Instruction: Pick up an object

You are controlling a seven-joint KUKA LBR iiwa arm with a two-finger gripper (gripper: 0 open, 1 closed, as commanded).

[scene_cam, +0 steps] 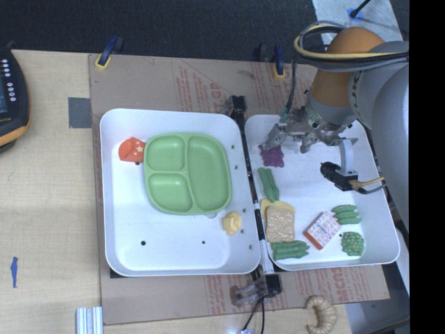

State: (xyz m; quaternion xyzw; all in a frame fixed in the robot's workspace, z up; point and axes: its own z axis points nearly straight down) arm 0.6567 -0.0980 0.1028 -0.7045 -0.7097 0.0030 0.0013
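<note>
The claw [300,132] hangs low at about eleven o'clock in the right bin [306,186]; whether it is spread or pressed together I cannot tell from this slant. Nearest it is the purple piece [273,156], lying on the bin floor just beside the claw at its seven o'clock, apart from the green pod [268,184] below it.

The purple piece looks like a small toy grape bunch: likely light, moulded plastic or rubber, lumpy and a little slick, not fragile. Its bumps could roll it out of a pinch, so the middle of the bunch, taken across its narrow width, seems the safest hold.

The toast [280,223] at six o'clock is flat and would be harder to get under.
</note>
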